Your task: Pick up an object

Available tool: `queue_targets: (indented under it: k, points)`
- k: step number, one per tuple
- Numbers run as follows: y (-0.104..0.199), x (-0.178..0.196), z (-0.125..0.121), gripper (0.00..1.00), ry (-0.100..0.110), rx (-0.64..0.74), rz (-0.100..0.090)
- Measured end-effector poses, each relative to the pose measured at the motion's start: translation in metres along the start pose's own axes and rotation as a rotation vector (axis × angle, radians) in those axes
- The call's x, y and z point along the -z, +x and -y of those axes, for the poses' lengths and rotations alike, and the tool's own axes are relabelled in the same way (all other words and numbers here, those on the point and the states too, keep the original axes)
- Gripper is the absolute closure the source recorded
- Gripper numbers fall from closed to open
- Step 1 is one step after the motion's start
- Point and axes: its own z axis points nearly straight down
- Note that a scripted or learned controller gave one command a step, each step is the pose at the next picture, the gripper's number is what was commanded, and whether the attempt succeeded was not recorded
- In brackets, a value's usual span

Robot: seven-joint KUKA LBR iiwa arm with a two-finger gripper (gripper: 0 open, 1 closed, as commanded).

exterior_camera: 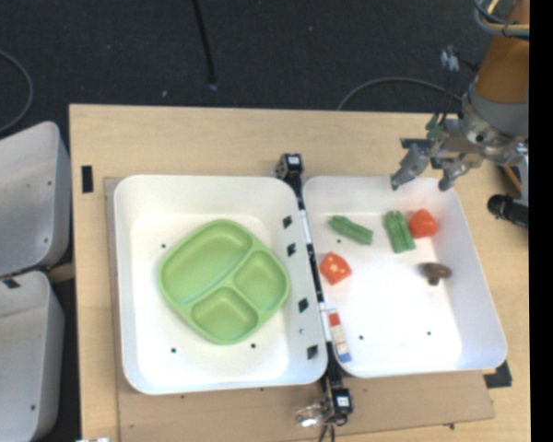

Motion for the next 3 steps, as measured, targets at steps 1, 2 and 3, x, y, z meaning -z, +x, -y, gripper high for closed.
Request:
queue_targets:
  k: [1,2,3]
  points:
    - [0.001,0.009,-0.002,0.00,-0.013,0.003,0.003]
    - [-0.005,-0.053,0.002,0.00,-0.007,0.000,0.003]
    - [-0.002,-0.107,0.012,0.00,-0.007,-0.002,0.002]
